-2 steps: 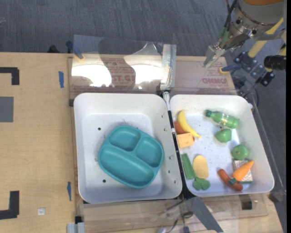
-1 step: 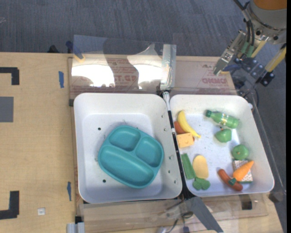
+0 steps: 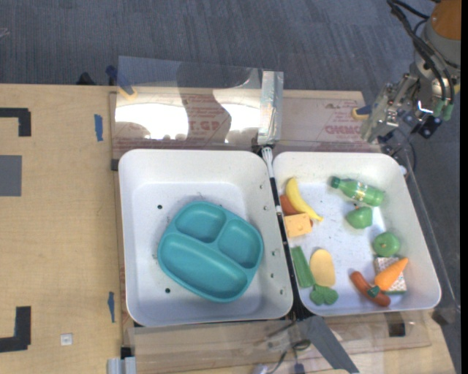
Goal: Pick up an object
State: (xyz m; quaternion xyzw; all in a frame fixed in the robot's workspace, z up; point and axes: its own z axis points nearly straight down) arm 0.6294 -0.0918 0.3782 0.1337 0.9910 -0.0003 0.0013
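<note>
The arm [image 3: 446, 22] is cut off at the top right corner, and its tool [image 3: 380, 120] is a tangle of metal and cables there; whether it is spread or pressed together, I cannot tell. The right bin [image 3: 423, 241] carries the toy food: a yellow banana [image 3: 298, 197], a green bottle [image 3: 357, 191] lying on its side, an orange carrot [image 3: 391, 275]. The tool hangs beyond that bin's far right corner, above the tabletop [image 3: 58, 219], nothing visibly in it. The left bin [image 3: 139, 219] holds a teal divided plate [image 3: 210, 250].

toy foods [image 3: 344, 241] scattered loose across right bin [image 3: 424, 241]
</note>
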